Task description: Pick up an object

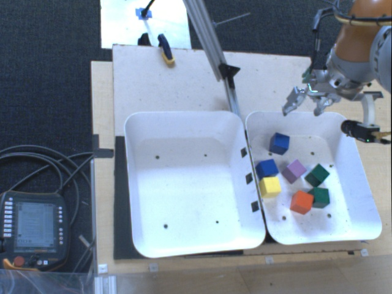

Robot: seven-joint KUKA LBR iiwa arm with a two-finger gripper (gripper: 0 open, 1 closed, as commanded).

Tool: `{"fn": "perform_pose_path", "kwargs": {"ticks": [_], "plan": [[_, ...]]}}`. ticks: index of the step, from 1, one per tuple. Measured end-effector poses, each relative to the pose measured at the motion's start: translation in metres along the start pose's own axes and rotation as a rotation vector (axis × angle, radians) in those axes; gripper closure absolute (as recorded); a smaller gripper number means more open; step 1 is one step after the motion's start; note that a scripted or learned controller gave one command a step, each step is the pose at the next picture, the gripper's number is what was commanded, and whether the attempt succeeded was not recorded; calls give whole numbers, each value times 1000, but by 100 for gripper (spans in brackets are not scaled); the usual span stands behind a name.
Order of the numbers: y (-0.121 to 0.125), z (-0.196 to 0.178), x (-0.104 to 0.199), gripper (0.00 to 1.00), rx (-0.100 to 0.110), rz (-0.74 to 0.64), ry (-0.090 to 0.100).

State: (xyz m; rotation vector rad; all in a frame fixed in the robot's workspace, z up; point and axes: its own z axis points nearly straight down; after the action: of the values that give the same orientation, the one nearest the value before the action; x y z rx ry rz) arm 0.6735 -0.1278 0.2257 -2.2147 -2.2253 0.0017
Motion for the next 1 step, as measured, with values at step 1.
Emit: {"fn": "perform_pose_path", "kwargs": {"ticks": [1], "plan": [[1,-3,0,0,-4,-1,-2]]}}
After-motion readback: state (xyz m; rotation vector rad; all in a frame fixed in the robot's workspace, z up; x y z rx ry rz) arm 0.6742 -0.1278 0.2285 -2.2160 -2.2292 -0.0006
